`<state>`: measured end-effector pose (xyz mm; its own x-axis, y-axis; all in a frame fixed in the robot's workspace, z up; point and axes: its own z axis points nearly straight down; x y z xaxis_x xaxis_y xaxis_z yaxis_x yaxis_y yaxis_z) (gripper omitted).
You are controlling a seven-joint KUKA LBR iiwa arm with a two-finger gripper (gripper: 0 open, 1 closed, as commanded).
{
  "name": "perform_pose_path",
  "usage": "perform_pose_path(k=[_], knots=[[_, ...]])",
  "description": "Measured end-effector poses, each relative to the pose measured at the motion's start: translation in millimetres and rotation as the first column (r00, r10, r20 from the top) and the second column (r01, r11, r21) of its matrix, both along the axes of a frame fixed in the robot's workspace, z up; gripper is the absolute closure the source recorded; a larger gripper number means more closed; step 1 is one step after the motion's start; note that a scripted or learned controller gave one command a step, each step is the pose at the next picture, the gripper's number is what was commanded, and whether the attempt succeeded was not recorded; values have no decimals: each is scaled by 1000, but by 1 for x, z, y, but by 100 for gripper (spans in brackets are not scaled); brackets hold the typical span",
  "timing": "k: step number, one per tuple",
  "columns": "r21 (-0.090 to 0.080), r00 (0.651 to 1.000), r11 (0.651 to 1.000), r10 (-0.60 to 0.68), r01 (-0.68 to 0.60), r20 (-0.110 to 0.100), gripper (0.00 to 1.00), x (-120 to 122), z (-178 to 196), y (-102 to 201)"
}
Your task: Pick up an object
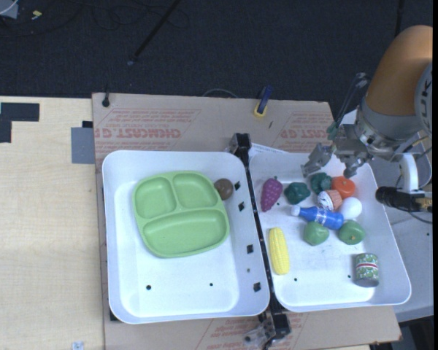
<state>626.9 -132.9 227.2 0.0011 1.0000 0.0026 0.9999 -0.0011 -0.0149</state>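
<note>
Camera view, looking down at a slant: you have the gripper (334, 160) hanging over the far edge of the right bin (394, 265), reached in from the right. Its two fingers (315, 156) stand apart, splayed toward the bin floor, and nothing sits between them, so log it as carrying nothing.

The relation your next move turns on: directly below and a touch nearer the bin's middle lies a tight cluster. A dark green toy (320, 181) sits almost under the fingertips, with the orange toy (344, 187) just beside it toward the right edge and a second dark green piece (297, 192) toward the divider. The first one is the nearest candidate; you would drop nearly straight down to reach it.

Note the crowding. The blue and white bottle (320, 216) lies just in front, long axis running across the bin, touching or nearly touching a white ball (351, 208). Two green apples (315, 232) sit nearer the front edge. I judge a descent here risks pinching two items at once.

Easier, isolated targets for you: the purple grapes (271, 193) near the divider, the yellow corn cob (278, 250) with its long axis front to back, and the small can (365, 268) by the front right corner.

Left bin (124, 283): a green divided plate (181, 214) and a brown ball (223, 188) at its far right edge
</note>
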Motion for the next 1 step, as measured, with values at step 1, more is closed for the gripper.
perform_pose_path(k=[1], knots=[[-2,1000,1000,2,-2,14,0,3,8,0]])
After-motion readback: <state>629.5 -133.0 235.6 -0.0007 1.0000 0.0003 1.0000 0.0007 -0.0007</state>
